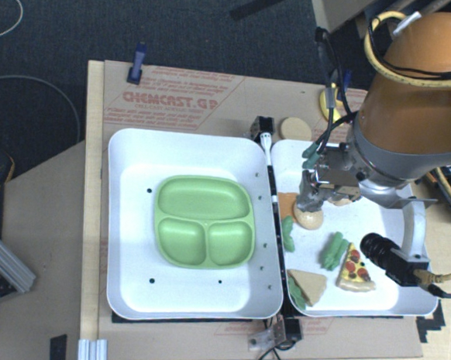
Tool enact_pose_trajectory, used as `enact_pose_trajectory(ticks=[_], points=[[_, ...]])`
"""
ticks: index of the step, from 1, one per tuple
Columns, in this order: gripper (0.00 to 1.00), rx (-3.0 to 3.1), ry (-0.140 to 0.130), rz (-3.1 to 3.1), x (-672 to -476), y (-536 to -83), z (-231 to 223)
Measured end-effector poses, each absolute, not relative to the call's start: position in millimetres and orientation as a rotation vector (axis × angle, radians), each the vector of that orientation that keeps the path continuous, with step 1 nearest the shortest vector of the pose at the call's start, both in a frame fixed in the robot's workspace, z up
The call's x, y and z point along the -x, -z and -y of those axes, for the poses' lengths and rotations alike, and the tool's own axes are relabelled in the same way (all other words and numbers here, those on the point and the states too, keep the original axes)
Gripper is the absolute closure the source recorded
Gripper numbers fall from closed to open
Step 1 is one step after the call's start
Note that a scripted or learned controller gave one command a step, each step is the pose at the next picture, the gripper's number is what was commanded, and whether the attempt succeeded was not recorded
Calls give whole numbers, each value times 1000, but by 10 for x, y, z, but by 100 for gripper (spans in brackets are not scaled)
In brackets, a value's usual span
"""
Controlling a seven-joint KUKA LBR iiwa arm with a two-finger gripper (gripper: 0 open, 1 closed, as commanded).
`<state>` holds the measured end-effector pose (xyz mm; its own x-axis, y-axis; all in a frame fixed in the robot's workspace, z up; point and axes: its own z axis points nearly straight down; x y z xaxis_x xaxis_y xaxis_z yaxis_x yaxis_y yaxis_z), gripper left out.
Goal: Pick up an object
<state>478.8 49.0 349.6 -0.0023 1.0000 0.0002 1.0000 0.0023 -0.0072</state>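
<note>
My gripper [312,199] is low in the right bin [410,306], near its back left corner. It stands right over a round tan piece [309,218], which pokes out just below it. An orange piece [286,203] lies beside it to the left. Further forward lie a thin green bean [288,235], a green pea pod [333,250], a pizza slice [356,270] and a tan triangular sandwich piece [309,284] on a green leaf. The arm's bulk hides the bin's back right part.
The left bin [133,168] holds a green divided plate [204,220]. A black clamp [262,128] sits at the back where the bins meet. A tan disc [295,129] lies behind the right bin on the cardboard, and a blue clip [137,62] at the back left.
</note>
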Motion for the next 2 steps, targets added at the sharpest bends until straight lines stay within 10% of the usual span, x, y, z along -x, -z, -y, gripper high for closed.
enact_pose_trajectory(ticks=[1,2], points=[[100,2219,4,2226,-4795,-3641,-1051],[100,2223,-20,2207,-4806,-2118,-563]])
